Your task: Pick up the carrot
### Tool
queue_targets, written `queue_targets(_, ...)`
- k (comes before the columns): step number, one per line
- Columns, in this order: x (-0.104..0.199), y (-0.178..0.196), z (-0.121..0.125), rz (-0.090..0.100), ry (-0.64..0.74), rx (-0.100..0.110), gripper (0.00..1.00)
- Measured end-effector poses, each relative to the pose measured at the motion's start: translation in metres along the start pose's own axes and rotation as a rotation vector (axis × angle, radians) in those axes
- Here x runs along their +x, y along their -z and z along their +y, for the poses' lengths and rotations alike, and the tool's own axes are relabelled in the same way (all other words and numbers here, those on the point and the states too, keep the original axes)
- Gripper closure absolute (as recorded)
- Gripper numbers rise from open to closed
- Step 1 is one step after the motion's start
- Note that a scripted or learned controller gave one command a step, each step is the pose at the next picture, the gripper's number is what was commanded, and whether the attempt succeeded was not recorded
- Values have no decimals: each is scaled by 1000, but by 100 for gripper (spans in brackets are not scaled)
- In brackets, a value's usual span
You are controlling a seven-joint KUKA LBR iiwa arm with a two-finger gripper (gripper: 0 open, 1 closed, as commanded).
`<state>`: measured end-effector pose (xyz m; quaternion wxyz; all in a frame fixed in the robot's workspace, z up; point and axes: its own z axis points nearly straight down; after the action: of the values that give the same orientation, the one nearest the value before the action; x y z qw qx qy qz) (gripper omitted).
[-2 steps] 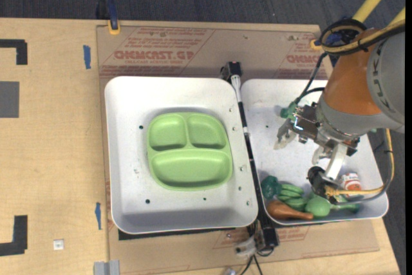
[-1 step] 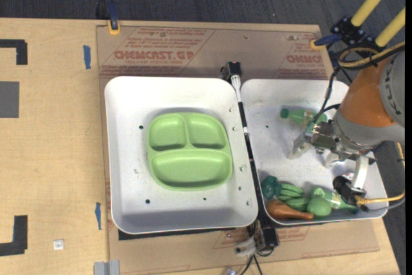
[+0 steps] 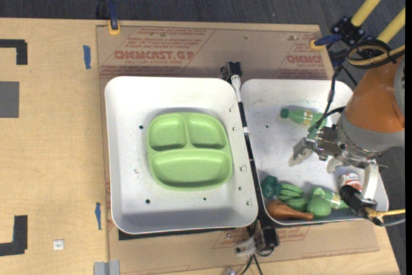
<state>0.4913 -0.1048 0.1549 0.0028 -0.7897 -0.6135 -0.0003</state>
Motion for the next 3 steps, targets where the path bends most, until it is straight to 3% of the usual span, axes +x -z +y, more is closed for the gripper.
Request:
queue_targets(1, -40, -29, 36, -6, 180, -5, 0)
queue_targets(2, 9, -12, -5, 0, -97, 5, 0)
queue_targets(3, -22, -14, 9, -5, -480, -4, 0)
